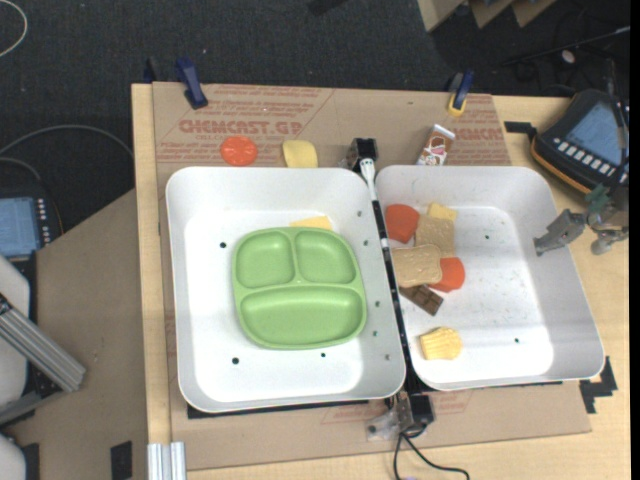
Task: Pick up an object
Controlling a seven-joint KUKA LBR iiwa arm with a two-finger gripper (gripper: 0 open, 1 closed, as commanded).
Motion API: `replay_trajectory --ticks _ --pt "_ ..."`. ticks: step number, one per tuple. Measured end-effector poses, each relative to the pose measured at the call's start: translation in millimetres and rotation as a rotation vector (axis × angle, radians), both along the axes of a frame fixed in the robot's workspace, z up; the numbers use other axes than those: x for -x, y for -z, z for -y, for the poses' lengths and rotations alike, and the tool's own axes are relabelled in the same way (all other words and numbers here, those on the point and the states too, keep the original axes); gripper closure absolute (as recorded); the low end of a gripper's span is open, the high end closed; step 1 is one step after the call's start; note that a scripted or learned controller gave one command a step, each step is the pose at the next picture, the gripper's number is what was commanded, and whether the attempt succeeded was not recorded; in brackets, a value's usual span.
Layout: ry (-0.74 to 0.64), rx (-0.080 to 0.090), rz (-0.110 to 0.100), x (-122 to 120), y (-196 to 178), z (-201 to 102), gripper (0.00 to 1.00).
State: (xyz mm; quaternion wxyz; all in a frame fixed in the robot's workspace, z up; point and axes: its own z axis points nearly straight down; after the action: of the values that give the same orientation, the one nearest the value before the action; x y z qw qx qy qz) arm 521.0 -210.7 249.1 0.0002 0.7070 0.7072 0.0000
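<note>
Cardboard-topped bench [160, 268], two white bins [200, 368] side by side

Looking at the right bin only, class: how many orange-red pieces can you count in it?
2. One orange-red piece lies near the bin's upper left, beside the divider; the other sits lower, at the tan slab's right end. Others may hide under the pile.

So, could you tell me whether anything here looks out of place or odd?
Yes: three items lie on the cardboard behind the bins rather than in them, an orange disc, a yellow piece and a small brown-and-white carton. A yellow piece is also partly tucked under the green divided plate.
</note>
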Motion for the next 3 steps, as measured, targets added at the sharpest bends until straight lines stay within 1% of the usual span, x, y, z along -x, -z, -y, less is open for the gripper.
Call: replay_trajectory --ticks 1,2,3 --pt "-0.007 -0.008 -0.012 39.2 79.9 -93.9 0.00" --pt "-0.004 0.001 0.003 -43.0 131.8 -98.5 0.00" --pt "0.003 0.001 0.021 -24.0 158.0 -117.9 0.00"
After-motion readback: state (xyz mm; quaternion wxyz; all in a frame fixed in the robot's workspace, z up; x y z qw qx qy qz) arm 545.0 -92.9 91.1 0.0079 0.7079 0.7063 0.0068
